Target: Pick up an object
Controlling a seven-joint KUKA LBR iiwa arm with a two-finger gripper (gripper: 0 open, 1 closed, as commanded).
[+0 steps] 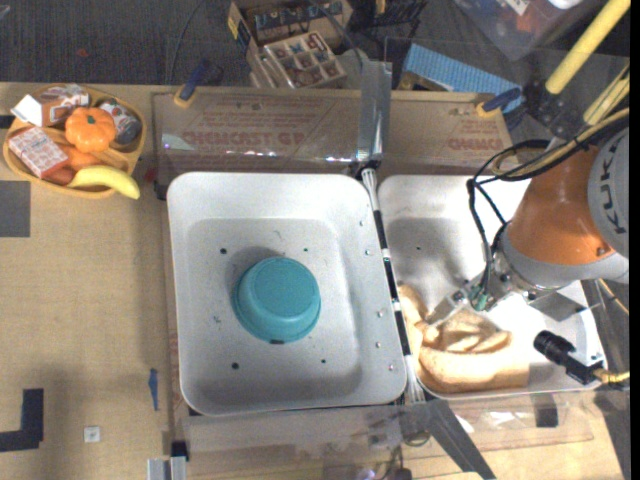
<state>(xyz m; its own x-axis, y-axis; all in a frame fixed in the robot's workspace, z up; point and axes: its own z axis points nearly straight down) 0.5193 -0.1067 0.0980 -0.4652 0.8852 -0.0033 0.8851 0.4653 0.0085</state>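
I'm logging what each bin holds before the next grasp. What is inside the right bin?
The right bin holds a tan, bread-like object near its front edge, with the gripper just above it. The arm covers the bin's right part, so anything there is hidden.

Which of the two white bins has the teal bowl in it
The left bin holds the teal bowl, upside down near its middle. The right bin holds tan bread-like pieces instead, with the gripper just above them.

The counter (80, 298) bears two white bins, left (190, 268) and right (420, 203), with a fruit basket (70, 143) at ten o'clock.
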